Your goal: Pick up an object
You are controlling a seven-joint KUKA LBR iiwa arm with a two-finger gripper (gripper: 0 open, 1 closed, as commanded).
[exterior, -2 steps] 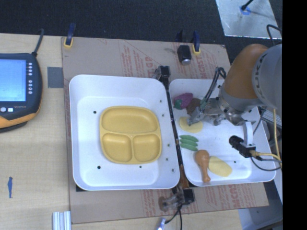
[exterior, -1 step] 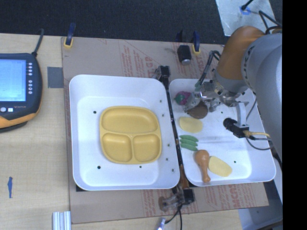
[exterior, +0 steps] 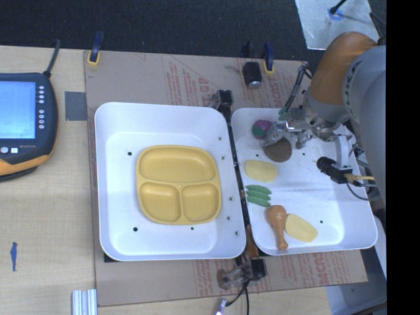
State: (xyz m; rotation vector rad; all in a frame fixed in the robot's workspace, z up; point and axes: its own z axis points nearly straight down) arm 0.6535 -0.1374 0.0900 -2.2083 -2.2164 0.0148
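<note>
In the right bin [exterior: 341, 238] lie several toy foods. A purple and green piece [exterior: 262, 128] sits at the far left corner, with a brown round piece [exterior: 278, 151] just in front of it. Further forward are a pale yellow piece [exterior: 261, 170], a green pea pod [exterior: 258, 194], a brown drumstick [exterior: 278, 225] and another yellow piece [exterior: 300, 228]. My gripper [exterior: 283, 134] hangs low over the bin's far left part, right above the brown round piece and beside the purple one. Its body hides part of both.
The left bin [exterior: 111, 235] holds a yellow divided tray [exterior: 178, 184]. A handheld pendant [exterior: 23, 123] lies on the bench at the far left. The arm's grey links and cables [exterior: 348, 169] cover the right bin's far right side. Clamps stand along the board's far edge.
</note>
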